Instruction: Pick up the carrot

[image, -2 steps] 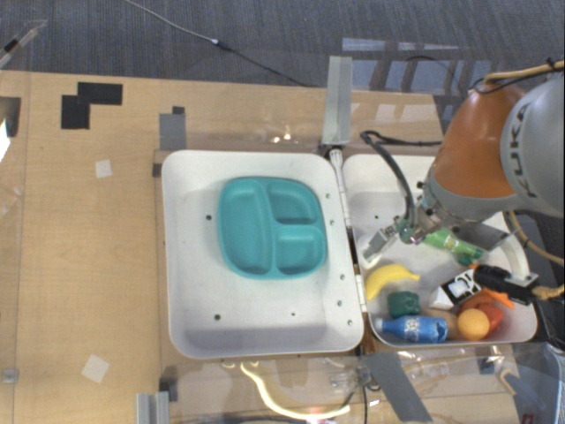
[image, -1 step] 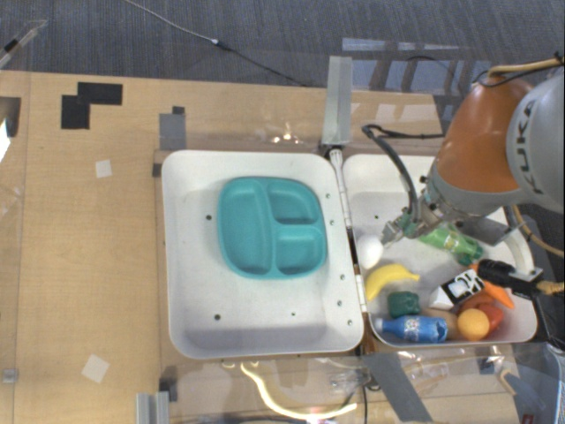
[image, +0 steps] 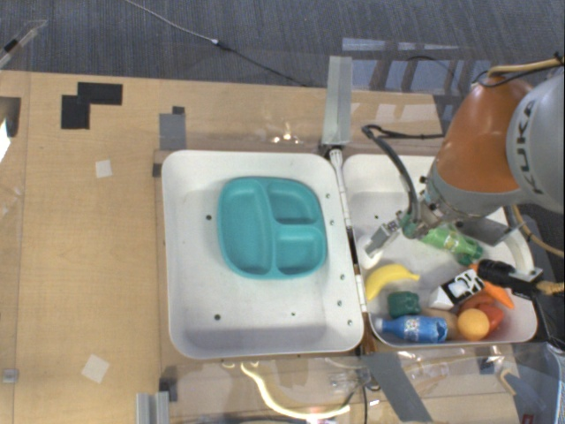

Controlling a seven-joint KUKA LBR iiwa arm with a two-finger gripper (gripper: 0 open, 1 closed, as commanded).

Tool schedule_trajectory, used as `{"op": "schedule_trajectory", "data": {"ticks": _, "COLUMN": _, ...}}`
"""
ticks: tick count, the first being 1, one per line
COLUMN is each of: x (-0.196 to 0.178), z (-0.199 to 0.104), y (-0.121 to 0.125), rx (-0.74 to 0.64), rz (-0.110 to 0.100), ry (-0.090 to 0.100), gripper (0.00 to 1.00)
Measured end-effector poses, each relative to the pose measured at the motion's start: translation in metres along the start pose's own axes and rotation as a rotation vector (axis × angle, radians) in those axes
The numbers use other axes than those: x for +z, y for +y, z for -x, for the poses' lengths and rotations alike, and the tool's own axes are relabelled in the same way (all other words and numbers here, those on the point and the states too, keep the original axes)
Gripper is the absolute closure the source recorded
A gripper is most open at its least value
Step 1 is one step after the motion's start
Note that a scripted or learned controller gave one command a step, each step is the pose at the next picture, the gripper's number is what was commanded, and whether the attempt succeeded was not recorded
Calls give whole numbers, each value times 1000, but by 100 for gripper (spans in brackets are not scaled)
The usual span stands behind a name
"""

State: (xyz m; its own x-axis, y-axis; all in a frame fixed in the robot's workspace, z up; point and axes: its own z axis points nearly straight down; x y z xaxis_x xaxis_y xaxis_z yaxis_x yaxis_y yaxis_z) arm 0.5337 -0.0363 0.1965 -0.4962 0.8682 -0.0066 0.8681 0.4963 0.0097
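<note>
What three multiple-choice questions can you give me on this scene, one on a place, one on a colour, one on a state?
1. Where does the teal divided plate lie?
A. left bin
B. right bin
C. bare bench

2. What colour is the banana?
A. red
B. yellow
C. purple

3. How does the carrot stand?
A. lying in the right bin
B. lifted over the left bin
C. on the plate

Answers:
1 A, the plate sits mid left bin.
2 B, its curved peel is yellow.
3 A, it rests among the toys near the arm.
</note>
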Motion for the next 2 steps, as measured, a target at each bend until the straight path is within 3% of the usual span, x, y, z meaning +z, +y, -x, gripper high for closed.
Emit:
{"op": "schedule_trajectory", "data": {"ticks": 1, "x": -12, "z": 0, "y": 3, "rx": -9, "rz": 6, "ry": -4, "gripper": 100}}
{"op": "schedule_trajectory", "data": {"ticks": 2, "x": -12, "z": 0, "y": 3, "rx": -9, "rz": 5, "ry": -4, "gripper": 0}}
